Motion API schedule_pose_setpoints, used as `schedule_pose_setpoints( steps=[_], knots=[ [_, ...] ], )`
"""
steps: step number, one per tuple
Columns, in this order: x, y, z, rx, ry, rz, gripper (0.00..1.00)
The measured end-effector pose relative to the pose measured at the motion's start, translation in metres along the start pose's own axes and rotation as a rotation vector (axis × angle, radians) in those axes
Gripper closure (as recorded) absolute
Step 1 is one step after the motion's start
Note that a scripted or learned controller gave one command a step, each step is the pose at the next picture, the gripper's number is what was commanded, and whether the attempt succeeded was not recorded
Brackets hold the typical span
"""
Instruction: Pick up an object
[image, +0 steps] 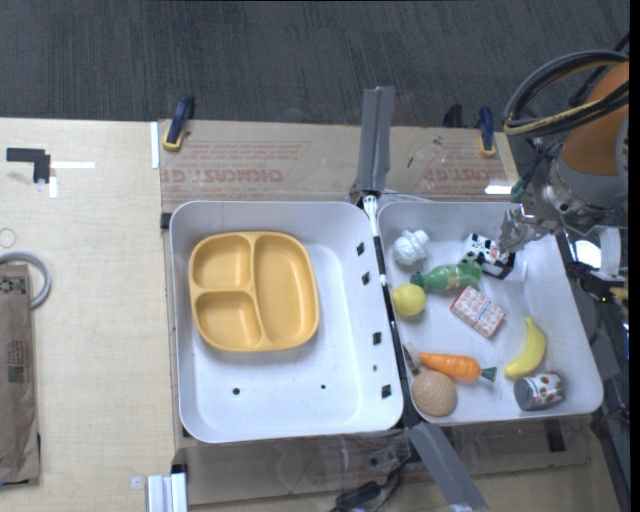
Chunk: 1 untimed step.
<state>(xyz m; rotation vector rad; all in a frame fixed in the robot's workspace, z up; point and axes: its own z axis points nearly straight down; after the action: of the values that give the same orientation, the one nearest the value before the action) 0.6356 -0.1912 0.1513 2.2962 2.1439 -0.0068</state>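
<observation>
The right bin (585, 345) holds several small things: a white crumpled piece (410, 245), a black-and-white cow toy (487, 255), a green toy (447, 277), a lemon (408, 300), a pink checkered packet (477, 311), a banana (530, 349), a carrot (452, 366), a tan round thing (434, 393) and a small can (540, 390). My gripper (516, 232) hangs over the bin's far right part, just right of the cow toy. Nothing shows between its fingers.
The left bin (280, 400) carries a yellow divided plate (254, 291). A metal divider (376, 145) stands between the bins at the back. The arm with its orange band and cables (585, 130) fills the upper right. Cardboard (260, 165) lies behind the bins.
</observation>
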Motion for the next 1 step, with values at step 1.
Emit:
schedule_pose_setpoints(
  steps=[1],
  knots=[
    [0.0115, 0.0188, -0.0718, -0.004, -0.001, -0.444, 1.00]
  ],
)
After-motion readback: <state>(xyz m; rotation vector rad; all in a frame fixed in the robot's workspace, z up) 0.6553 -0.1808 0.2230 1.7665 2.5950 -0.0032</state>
